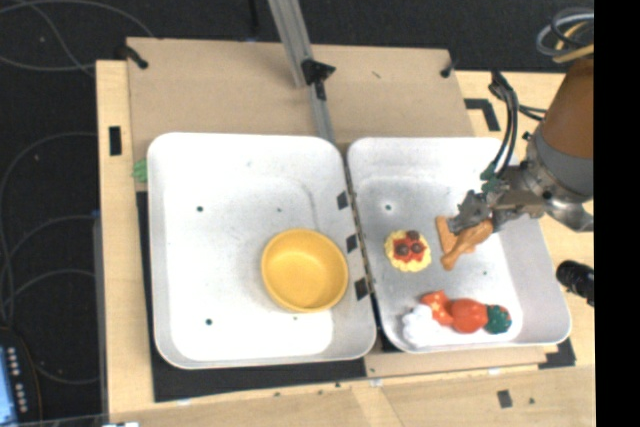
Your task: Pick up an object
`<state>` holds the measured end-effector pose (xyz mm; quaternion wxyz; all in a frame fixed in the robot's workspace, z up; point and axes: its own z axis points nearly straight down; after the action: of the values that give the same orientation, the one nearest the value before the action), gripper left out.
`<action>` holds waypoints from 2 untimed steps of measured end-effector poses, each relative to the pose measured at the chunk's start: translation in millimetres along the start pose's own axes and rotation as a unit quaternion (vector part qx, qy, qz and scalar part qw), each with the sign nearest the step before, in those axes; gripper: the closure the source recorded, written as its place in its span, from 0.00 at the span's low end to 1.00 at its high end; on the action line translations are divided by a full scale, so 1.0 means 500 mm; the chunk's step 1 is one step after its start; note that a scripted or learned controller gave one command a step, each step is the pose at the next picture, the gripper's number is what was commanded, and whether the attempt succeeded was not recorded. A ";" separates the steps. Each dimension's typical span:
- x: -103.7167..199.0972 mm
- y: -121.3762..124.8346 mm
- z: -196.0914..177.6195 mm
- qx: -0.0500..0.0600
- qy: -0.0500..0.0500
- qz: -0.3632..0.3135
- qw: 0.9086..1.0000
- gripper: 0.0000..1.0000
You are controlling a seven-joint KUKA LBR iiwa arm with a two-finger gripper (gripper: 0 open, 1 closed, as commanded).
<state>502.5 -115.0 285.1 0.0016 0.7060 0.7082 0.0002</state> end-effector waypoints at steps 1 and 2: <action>0.083 0.001 0.008 0.001 0.000 -0.001 1.000 1.00; 0.185 0.005 0.039 0.001 0.001 0.000 1.000 1.00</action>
<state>504.9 -22.6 265.6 0.0005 0.7061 0.7081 0.0003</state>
